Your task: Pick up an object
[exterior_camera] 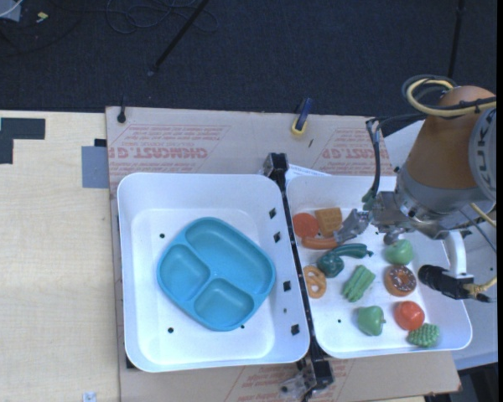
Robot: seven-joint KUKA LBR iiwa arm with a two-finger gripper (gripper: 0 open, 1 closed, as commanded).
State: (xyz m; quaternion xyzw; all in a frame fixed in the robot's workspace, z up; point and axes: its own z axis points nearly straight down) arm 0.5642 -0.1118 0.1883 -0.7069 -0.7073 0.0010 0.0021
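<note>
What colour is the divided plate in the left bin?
Light blue; the divided plate shows best in the camera view.

A blue sectioned plate (215, 272) lies in the left bin (142, 342); at twelve o'clock, a clamp (301, 117) grips the cardboard sheet (201, 145).

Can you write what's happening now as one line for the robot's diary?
arm: over right bin | gripper: near orange toy | blue plate: left bin

Claw (358, 222) hangs over the right bin (461, 329). 2 bins side by side. Left of the claw, the divided plate (215, 272) lies in the left bin (138, 224). Toy foods sit just below and right of it, the pretzel (313, 281) below-left.
</note>
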